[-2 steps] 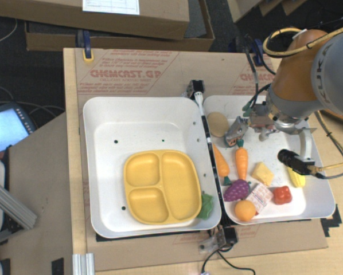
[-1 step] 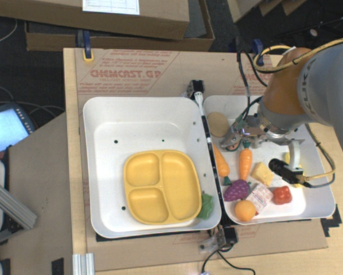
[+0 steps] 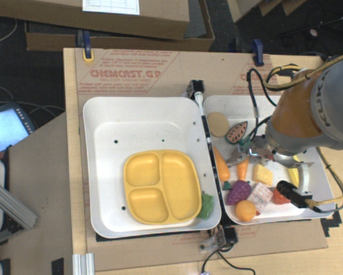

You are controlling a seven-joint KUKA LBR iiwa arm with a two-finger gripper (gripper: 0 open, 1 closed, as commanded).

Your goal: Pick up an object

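While the claw [image 3: 249, 149] hangs low over the middle of the right bin [image 3: 326, 198], its wrist blocks the tips, so I cannot tell how it stands or whether it has anything. Just beneath and beside it lie toy foods: a small carrot [image 3: 242, 169] touching a pale yellow cheese wedge [image 3: 263, 175], with a watermelon slice [image 3: 236, 132] just above and a round tan cookie-like disc [image 3: 218, 123] beyond that. A longer carrot [image 3: 220, 164] lies along the bin's left wall. Lower down sit purple grapes [image 3: 238, 192], an orange [image 3: 246, 211] and a small wrapped packet [image 3: 262, 195], crowded together. A banana [image 3: 295, 175] lies under the arm. These look like light, stiff plastic pieces, probably smooth; the small carrot seems the nearest target and is best pinched across its narrow body, not lengthwise. In the left bin [image 3: 102, 125] rests a yellow divided plate [image 3: 162, 186] with a green leafy piece [image 3: 206, 206] at its right edge. Both bins sit on the desk [image 3: 131, 73].
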